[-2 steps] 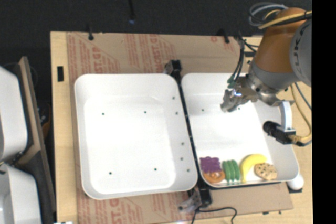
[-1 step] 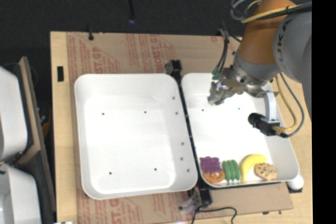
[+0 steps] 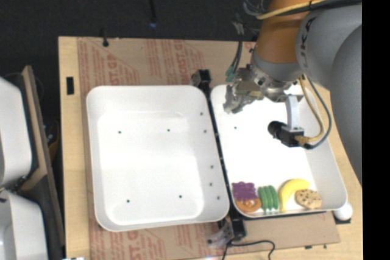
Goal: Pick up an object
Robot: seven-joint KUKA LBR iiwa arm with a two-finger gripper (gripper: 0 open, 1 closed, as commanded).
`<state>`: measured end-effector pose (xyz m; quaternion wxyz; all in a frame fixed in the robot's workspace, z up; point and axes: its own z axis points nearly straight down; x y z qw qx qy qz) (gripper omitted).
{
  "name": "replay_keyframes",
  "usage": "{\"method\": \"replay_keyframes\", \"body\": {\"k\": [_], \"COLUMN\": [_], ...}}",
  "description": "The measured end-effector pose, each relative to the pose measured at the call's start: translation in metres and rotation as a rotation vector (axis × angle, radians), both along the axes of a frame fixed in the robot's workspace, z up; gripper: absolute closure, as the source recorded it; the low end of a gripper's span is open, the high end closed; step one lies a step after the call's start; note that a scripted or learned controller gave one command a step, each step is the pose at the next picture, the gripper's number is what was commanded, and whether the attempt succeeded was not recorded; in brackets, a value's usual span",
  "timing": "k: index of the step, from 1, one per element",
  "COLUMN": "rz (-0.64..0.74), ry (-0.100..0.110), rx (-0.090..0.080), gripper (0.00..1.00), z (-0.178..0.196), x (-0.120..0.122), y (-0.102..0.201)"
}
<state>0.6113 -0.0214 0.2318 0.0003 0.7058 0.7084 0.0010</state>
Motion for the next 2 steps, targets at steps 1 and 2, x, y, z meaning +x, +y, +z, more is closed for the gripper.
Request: {"method": "replay_keyframes", "body": {"k": [1,2], "rz": [0.0,-0.001], "ry": [0.002,0.001], "rx": [0.0,0.0], "gripper": [1.0,1.0], "z": [-0.007,0.003], "x": [0.012,0.025], "y": [0.049,0.091]}}
